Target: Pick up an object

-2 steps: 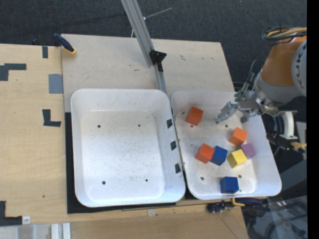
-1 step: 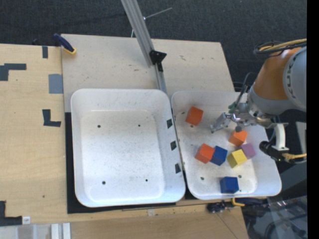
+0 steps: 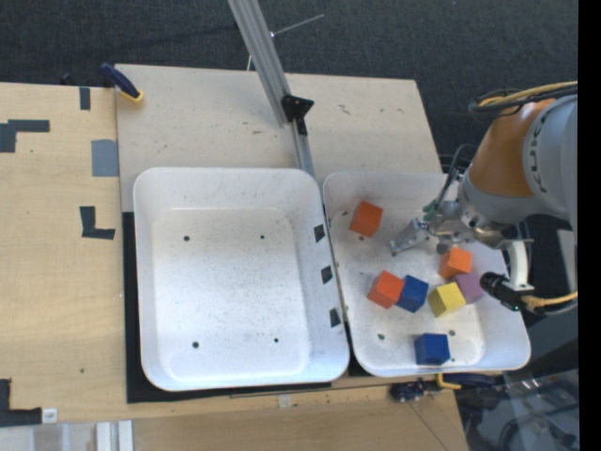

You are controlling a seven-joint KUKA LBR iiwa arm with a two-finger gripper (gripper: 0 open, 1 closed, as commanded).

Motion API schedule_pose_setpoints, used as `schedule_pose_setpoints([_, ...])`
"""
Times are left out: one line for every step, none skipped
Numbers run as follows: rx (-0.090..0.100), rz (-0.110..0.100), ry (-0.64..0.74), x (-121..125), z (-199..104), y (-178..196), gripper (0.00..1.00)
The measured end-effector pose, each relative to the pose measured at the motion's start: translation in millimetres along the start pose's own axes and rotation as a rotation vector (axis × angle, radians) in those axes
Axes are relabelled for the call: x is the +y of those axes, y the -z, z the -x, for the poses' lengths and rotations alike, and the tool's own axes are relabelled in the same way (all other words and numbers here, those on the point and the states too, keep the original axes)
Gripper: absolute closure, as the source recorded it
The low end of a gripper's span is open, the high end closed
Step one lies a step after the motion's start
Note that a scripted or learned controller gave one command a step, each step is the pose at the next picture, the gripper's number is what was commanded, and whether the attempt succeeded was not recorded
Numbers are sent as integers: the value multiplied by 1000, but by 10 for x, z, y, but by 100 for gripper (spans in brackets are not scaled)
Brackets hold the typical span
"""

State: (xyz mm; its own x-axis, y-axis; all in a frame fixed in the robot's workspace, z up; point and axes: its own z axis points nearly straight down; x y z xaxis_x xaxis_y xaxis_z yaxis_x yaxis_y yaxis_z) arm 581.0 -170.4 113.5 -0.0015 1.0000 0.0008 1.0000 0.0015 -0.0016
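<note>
Orange cube (image 3: 457, 261): small, matte, lying in the right bin (image 3: 352, 327) directly under the arm's wrist, partly covered by it. Claw (image 3: 406, 243) hovers just left of that cube, low over the bin; whether its fingers are spread or pressed together cannot be told. Near the orange cube: yellow cube (image 3: 447, 298), blue cube (image 3: 412, 293), pink piece (image 3: 470, 287).

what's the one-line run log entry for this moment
arm: over right bin | gripper: low, among blocks, nothing visibly held | nearest: orange block | left bin: no blocks
</note>
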Motion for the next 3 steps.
schedule_pose_setpoints([0,0,0,2,-3,83,100])
schedule_pose_setpoints([-1,6,1,-12,-104,647,100])
schedule_pose_setpoints([-1,3,0,-4,-109,888,100])
